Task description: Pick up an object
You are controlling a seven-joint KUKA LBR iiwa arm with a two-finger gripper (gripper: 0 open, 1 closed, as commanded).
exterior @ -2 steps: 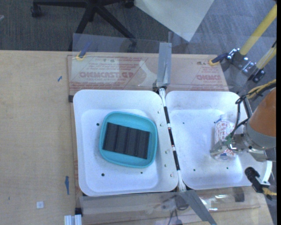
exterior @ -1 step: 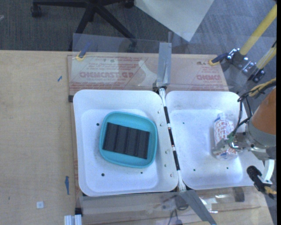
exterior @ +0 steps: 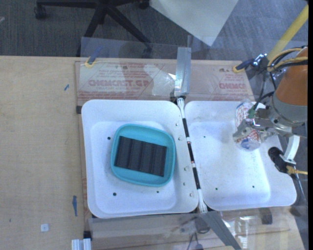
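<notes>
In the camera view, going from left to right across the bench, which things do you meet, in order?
Bare wooden bench top → left white bin → teal tray with dark ribbed insert → hinge strip between the bins → right white bin → crinkly clear wrapper → gripper and arm.

Below me the wooden bench [exterior: 39,146] carries two white bins: the left bin [exterior: 95,195] and the right bin [exterior: 234,190]. An office chair base [exterior: 105,14] stands on grey carpet beyond.
</notes>
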